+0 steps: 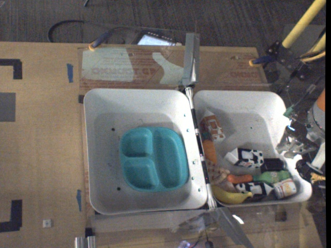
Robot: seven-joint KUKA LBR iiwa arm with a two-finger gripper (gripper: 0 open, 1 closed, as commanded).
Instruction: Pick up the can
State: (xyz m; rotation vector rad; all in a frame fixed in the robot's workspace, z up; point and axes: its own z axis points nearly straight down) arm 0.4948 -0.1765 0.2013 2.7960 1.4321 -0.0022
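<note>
**Operator:** Where is the can, and what is the end effector doing?

**Guide:** Look in the right bin [269, 105]. What I take for the can [212, 128], brown with a white label, lies on its side at about ten o'clock in that bin, near the divider. The end effector [292, 144] hangs over the rim at three o'clock, well apart from it. You cannot tell from this view whether it is wide or narrow, and nothing shows in it.

**Operator:** How should I go in?

**Guide:** I'd cross toward nine o'clock, then come down square across the can's round body. Keep off the carrot [208, 152] just beside it at six o'clock. The cow-print carton [247, 157] and banana [230, 195] crowd the six o'clock end, so stay high over them.

**Operator:** Anything around the bins?

**Guide:** The left bin [98, 138] holds a teal divided plate [153, 158]. The worktop [41, 138] is tan board with blue tape marks; beyond twelve o'clock are dark carpet and loose cables.
</note>
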